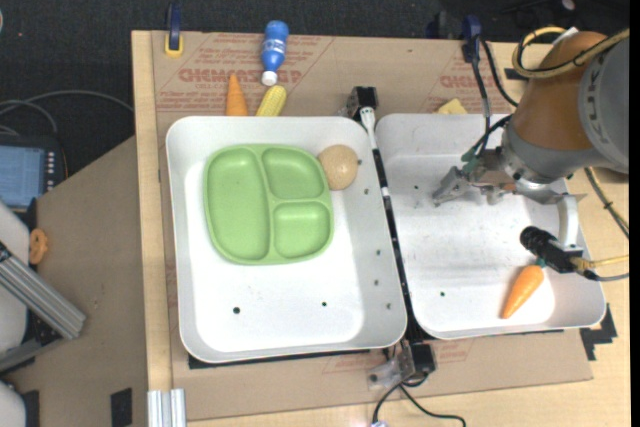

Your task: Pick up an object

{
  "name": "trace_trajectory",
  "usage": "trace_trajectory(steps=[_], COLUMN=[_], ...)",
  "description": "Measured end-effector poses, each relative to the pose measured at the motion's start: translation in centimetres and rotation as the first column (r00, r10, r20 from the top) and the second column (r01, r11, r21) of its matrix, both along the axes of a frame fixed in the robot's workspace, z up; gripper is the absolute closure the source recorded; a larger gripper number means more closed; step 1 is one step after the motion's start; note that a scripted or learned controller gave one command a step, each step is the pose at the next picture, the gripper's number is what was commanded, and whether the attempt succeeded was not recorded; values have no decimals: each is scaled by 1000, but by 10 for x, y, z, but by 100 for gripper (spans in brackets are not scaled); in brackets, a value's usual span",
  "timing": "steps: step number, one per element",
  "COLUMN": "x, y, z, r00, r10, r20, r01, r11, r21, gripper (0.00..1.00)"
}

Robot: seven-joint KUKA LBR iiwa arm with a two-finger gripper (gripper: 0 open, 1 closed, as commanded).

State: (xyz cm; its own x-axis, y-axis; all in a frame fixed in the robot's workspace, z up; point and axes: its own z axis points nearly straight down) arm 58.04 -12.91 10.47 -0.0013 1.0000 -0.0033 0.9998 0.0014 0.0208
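Gripper [462, 185] sits low in the right bin [440, 250], fingers spread apart, nothing between them. Orange carrot [522, 291], tapered, lies near that bin's front right corner, long axis diagonal, narrow tip toward the front edge.

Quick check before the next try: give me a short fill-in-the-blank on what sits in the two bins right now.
1. The green divided plate lies in the ____ bin.
2. The round tan ball rests beside the plate's upper ____ corner.
3. The toy carrot in the right bin is coloured ____.
4. The gripper hovers over the ____ bin.

Missing words: left; right; orange; right
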Motion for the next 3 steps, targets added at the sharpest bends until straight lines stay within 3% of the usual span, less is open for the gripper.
trace_trajectory(steps=[1, 3], x=[-20, -19], y=[22, 21], z=[-22, -20], r00=[1000, 1000], r10=[0, -2], r20=[-27, -23], r01=[0, 2], r11=[1000, 1000], r21=[6, 4], gripper=[0, 0])
